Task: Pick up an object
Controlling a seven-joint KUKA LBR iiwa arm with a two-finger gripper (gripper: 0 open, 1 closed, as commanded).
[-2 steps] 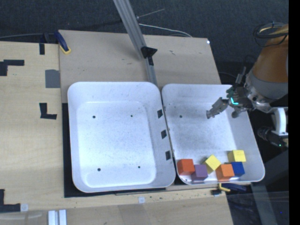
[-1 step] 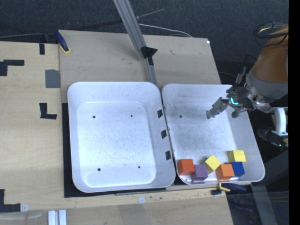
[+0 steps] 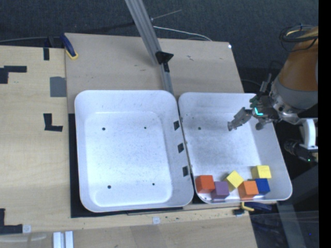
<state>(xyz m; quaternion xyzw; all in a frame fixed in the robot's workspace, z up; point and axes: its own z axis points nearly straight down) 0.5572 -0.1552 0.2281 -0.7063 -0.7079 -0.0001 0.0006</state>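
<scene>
Single fixed camera, high above table (image 3: 31, 138), looking down at slant. Far enough to frame both bins whole: left bin (image 3: 126, 99), right bin (image 3: 217, 99). Table's far edge toward frame top, near edge at bottom. Arm (image 3: 300, 81) enters from frame right.

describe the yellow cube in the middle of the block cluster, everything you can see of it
The yellow cube is a small, plain block with a matte look, possibly wood or foam. It lies in the right bin, near the front wall, turned so one corner points toward the camera. Its lower left edge meets or nearly meets the purple block; the orange block sits close on its right, contact unclear. The hand hovers well behind it, over the bin's far part, not touching it.
</scene>
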